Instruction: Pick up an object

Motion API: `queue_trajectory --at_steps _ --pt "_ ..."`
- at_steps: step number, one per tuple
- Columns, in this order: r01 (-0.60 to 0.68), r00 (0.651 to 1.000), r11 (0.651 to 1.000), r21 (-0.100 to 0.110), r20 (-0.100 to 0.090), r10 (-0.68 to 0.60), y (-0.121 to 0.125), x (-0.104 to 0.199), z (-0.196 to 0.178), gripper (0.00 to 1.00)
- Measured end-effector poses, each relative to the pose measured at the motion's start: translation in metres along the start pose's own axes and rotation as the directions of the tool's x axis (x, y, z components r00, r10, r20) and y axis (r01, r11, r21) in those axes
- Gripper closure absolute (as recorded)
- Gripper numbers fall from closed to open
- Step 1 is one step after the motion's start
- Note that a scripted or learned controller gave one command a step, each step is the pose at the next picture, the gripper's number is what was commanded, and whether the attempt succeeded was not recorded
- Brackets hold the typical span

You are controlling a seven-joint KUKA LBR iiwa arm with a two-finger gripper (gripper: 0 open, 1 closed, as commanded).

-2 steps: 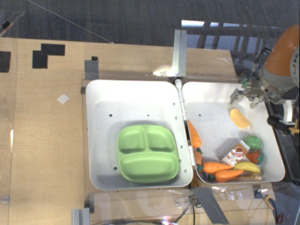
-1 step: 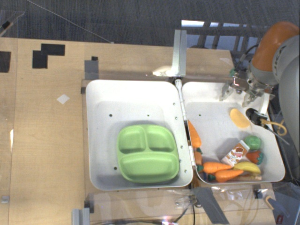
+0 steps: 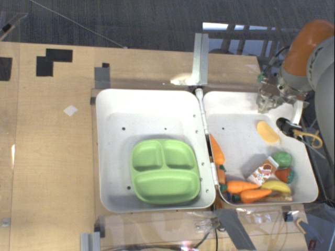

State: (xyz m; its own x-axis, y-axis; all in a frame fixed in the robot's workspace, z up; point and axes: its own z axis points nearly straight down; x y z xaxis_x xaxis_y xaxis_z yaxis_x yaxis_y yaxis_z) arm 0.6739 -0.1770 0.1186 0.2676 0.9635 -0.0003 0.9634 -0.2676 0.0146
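The gripper point(image 3: 266, 101) hovers at the right bin's point(image 3: 235, 111) far right corner; whether it is open or closed cannot be told. A yellow piece point(image 3: 268, 132) lies just below it. Carrots point(image 3: 246, 188), a banana point(image 3: 277, 186) and a small carton point(image 3: 263, 172) crowd the near edge. A green divided plate point(image 3: 165, 170) sits in the left bin point(image 3: 112, 140).
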Motion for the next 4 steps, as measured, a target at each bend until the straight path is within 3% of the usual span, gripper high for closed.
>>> queue_trajectory --at_steps 1,2,3,4 --pt "-0.139 0.990 0.990 0.010 0.000 0.139 -0.032 -0.030 0.011 1.00" --pt "-0.139 0.990 0.990 0.010 0.000 0.139 -0.031 -0.030 0.011 0.00" --pt "0.213 0.977 0.977 0.007 -0.003 -0.213 -0.052 -0.036 -0.026 0.00" --pt "0.344 0.939 0.939 0.006 -0.004 -0.344 -0.059 -0.033 0.021 0.00"
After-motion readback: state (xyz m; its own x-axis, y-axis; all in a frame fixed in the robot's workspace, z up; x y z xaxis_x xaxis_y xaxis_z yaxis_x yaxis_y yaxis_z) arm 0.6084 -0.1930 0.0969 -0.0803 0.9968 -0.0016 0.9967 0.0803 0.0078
